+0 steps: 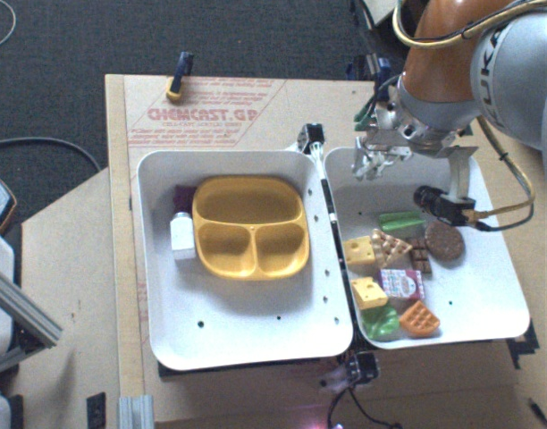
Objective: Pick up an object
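- Camera view, looking down at a slant: two shallow white bins sit side by side on a brown board printed with red lettering.
- The left bin (157,320) holds a yellow divided tray (250,226), upright, near its centre. A small white bottle (182,235) lies just beside the tray's left edge, with a dark purple item (183,196) touching it on the far side.
- The right bin (497,293) carries a cluster of toy food toward its near left part: a green piece (400,221), a cheese wedge (360,251), a waffle-patterned piece (391,246), a brown round cookie (444,242), a second cheese wedge (370,292), a pink-and-white packet (401,284), a green leafy piece (382,323) and an orange waffle (418,319).
- The arm enters from the right, its orange band prominent above the wrist.
- The gripper (374,164) hangs over the far left corner of the right bin, apart from the food cluster. Nothing is seen between its fingers; how far apart they stand I cannot tell from this angle.
- A black cable fitting (439,204) juts out beside the wrist, above the cookie.
- A yellow-and-blue clamp (179,78) rests at the board's far edge.
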`<state>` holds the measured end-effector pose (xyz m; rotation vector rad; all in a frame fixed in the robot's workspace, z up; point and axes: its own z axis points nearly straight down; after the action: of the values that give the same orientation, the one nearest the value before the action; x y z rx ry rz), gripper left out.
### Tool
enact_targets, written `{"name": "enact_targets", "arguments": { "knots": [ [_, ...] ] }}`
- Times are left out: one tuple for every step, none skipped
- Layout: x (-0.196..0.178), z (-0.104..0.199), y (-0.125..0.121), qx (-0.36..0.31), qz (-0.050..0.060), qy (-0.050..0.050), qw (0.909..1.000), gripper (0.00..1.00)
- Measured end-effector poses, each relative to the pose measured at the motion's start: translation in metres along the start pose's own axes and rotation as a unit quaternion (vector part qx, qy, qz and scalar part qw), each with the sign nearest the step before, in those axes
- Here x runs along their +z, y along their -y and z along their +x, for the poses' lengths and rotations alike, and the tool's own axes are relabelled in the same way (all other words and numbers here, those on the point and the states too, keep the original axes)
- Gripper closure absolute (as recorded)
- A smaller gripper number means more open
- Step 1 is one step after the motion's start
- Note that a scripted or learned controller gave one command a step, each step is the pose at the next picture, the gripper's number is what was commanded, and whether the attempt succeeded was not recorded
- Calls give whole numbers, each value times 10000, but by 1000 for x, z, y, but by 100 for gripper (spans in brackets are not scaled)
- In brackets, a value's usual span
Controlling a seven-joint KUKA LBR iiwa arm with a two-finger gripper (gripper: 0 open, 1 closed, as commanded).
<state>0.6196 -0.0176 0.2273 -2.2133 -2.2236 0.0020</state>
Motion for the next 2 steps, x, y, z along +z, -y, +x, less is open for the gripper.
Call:
{"name": "enact_targets", "arguments": {
  "knots": [
    [-6, 59, 12, -12, -4, -7, 10000, 100],
    [14, 67, 20, 18, 5, 8, 10000, 100]
  ]
}}
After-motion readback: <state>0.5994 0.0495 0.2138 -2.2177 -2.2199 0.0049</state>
